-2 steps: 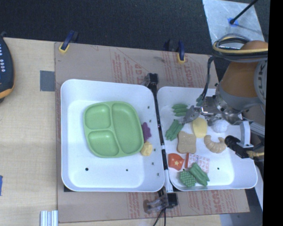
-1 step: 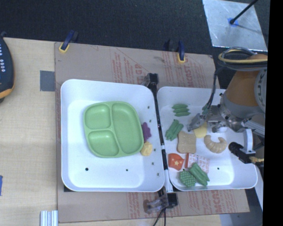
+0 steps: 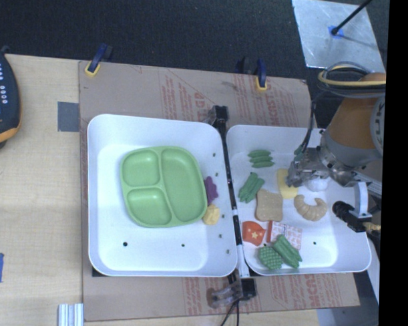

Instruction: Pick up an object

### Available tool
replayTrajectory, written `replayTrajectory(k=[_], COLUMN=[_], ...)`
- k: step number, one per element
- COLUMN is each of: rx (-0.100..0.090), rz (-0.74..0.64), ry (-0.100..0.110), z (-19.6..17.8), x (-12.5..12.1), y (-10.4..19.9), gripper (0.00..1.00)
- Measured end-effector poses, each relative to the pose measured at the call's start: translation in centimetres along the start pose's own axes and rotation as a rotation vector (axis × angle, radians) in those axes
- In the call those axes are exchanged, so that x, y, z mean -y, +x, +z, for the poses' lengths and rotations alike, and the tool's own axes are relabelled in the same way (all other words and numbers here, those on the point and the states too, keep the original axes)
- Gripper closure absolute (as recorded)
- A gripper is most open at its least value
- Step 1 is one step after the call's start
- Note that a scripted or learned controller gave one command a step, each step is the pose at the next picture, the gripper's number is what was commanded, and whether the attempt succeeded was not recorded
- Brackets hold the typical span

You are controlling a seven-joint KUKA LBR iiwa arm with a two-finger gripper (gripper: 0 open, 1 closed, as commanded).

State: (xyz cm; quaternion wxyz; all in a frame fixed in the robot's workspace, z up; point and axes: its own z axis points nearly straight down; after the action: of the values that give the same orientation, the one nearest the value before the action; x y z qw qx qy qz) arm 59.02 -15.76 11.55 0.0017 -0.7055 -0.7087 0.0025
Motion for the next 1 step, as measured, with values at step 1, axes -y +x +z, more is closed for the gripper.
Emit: replayTrajectory(k=[1], rx=[0.000], rz=[-0.001], ry=[0.000], z=[0.04], x=[0.00], y=[0.01], gripper=[0.00])
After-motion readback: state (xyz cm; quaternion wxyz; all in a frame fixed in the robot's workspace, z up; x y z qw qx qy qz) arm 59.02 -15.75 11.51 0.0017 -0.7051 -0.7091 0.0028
